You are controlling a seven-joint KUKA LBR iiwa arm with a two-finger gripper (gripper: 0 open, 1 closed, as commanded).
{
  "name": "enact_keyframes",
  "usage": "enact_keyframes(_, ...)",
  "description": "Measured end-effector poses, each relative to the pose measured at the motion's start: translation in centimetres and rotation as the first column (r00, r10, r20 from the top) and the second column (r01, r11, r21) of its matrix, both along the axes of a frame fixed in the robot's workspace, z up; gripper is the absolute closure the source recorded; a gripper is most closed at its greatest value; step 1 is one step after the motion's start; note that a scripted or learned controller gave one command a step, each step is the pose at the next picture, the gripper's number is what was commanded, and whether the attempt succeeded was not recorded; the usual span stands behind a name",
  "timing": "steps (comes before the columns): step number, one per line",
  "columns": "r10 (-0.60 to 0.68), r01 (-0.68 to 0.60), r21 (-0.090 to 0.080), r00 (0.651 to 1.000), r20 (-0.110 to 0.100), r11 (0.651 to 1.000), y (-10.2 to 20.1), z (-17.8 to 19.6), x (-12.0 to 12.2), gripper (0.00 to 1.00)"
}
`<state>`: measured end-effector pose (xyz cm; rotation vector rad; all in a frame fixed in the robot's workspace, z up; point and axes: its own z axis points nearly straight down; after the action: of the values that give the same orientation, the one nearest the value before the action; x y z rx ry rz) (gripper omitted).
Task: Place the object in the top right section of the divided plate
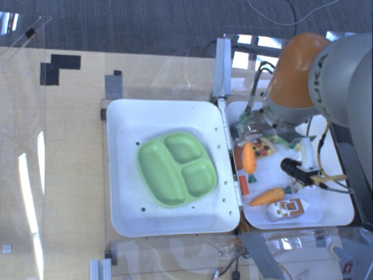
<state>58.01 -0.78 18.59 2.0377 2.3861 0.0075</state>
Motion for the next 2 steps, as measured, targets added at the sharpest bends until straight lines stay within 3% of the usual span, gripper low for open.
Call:
enact_keyframes(1, 0.289, -0.289, -0.001, 0.957, -0.002, 0.957, 5.49, -0.10, -5.65, 1.00)
enact_keyframes(2, 0.288, -0.288, -0.001, 0.958, -0.002, 0.958, 5.44, -0.10, -5.64, 0.00)
